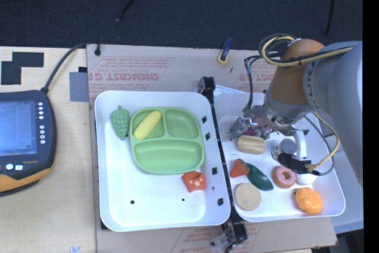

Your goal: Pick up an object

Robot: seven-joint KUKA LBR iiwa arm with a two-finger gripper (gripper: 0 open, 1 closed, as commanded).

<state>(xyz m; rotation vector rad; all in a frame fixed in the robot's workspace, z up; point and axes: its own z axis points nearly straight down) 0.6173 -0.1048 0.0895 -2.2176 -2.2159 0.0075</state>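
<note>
My gripper is low in the right bin, near its upper left part. It hangs just above and to the left of a tan bread roll. Nothing can be made out in its grasp. Below the roll lie a red strawberry-like piece, a dark green pepper, a pink donut, a round beige cookie and an orange fruit.
The left bin holds a green divided plate with a corn cob, green grapes beside it, and a red block. A divider separates the bins. A teach pendant lies at the far left.
</note>
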